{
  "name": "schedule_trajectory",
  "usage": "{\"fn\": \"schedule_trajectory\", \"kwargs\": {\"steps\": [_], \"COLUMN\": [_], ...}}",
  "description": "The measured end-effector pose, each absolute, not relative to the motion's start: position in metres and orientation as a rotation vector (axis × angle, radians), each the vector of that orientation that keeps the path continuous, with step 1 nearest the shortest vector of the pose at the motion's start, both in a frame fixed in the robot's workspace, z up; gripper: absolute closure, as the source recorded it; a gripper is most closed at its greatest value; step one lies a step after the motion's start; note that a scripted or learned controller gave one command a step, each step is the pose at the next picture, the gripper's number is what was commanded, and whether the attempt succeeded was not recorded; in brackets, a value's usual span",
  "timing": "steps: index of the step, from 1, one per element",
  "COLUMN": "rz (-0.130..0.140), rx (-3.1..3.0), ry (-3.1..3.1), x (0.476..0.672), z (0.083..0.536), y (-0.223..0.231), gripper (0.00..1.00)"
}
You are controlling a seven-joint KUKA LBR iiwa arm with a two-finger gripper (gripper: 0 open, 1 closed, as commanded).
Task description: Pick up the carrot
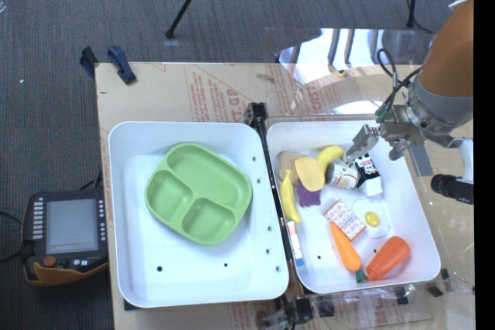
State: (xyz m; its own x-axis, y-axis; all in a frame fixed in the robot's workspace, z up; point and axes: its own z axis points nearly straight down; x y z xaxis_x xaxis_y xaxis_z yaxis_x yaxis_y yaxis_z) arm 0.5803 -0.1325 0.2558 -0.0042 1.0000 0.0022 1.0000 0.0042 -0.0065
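Observation:
A slim orange carrot [346,245] lies in the right bin [421,222], near its front. Touching its tip is a fatter orange carrot-like vegetable [387,257] with a green stub. My gripper [389,151] hangs over the back of that bin, well behind both carrots. Its fingers [360,141] are spread apart with nothing between them. Just under the left finger sits a small black-and-white carton [369,171].
The right bin also holds a banana [330,154], a yellow slice [308,172], a small can [343,176], a fried egg [373,219], a red-and-white packet [345,219] and a marker [296,243]. A green divided plate [199,192] lies in the left bin [131,263].

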Motion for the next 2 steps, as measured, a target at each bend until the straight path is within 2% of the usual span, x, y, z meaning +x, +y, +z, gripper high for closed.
{"fn": "schedule_trajectory", "kwargs": {"steps": [1, 2], "rz": [0.016, 0.013], "rx": [-2.502, -2.609], "ry": [-1.878, -1.729], "x": [0.525, 0.473], "z": [0.116, 0.083], "y": [-0.102, -0.101], "gripper": [0.0, 0.0]}}
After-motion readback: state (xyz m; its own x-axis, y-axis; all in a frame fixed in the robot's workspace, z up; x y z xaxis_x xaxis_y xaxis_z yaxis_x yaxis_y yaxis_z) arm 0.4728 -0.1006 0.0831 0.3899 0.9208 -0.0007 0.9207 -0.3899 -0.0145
